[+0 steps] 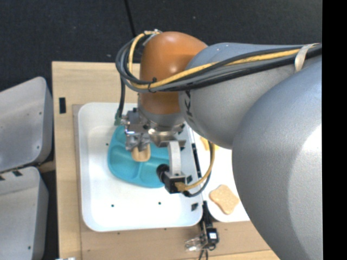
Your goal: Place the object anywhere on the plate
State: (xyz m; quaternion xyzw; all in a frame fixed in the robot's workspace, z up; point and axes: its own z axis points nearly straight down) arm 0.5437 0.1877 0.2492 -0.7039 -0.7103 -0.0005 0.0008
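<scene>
A teal plate (126, 166) lies in the left white bin (100, 205), partly hidden under the arm. My gripper (140, 148) hangs straight down over the plate's middle. A small tan object (141, 155) sits between the fingertips, just above or touching the plate's surface. The gripper is shut on this tan object. The orange wrist band (165, 72) and the grey arm cover the plate's right part.
A second tan piece, shaped like a bread slice (224, 198), lies in the right bin (238, 216) beside the arm. Cables (199, 241) hang near the bench's front edge. Bare white bin floor lies left of and in front of the plate.
</scene>
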